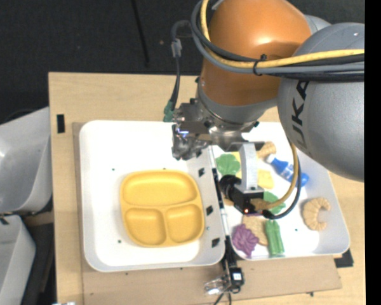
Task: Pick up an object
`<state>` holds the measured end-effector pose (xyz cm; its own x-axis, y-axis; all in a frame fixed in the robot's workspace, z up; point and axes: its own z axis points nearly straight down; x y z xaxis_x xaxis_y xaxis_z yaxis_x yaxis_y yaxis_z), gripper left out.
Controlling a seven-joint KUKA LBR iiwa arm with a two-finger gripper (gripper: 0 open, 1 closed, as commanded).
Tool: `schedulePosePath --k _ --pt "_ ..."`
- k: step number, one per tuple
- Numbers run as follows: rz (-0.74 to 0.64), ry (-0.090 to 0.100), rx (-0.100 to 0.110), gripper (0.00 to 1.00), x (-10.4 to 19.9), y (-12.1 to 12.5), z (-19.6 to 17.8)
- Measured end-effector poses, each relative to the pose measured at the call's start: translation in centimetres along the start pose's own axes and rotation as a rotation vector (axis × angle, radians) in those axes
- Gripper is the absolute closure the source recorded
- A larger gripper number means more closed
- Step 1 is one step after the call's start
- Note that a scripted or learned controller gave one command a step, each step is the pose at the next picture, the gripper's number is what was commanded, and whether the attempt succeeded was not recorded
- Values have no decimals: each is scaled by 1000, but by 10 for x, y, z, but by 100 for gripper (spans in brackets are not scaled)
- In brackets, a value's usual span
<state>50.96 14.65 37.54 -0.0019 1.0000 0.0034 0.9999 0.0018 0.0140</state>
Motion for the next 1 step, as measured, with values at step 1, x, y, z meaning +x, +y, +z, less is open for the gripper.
schedulePosePath --k 1 --pt "4 -9 26 100 -14 17 173"
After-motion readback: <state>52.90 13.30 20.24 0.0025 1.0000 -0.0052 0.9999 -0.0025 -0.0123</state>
